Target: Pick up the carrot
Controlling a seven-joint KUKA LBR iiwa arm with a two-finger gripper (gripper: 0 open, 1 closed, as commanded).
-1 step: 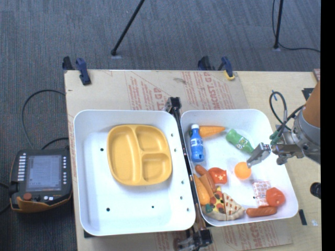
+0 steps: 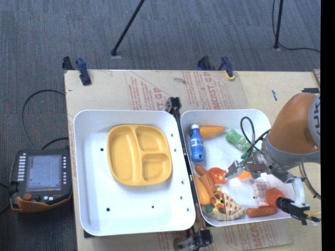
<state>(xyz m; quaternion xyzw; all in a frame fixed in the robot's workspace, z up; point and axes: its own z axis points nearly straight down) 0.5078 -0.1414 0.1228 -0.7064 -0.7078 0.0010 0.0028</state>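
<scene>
You have two white bins side by side on the bench: the left bin (image 2: pixel 89 140) carries a yellow divided plate (image 2: pixel 140 154), and the right bin (image 2: pixel 251 116) holds the clutter of toy food. The carrot (image 2: pixel 212 131) lies at the far side of the right bin, pointing left to right, just right of the cap of the blue bottle (image 2: pixel 196 143), which stands along the bin's left wall. A green item (image 2: pixel 236 138) sits a little to the carrot's right. The gripper (image 2: pixel 234 170) hangs lower in the bin, well apart from the carrot, over the middle of the pile near a red-orange piece (image 2: pixel 216 174). Its fingers look parted with nothing seen between them, so it holds nothing you can confirm. Nearer to you in the bin lie an orange stick-shaped piece (image 2: pixel 202 191), a pizza slice (image 2: pixel 226 204) and a sausage (image 2: pixel 260 211). The arm (image 2: pixel 296 129) comes in from the right, its orange band over the bin's right edge.
</scene>
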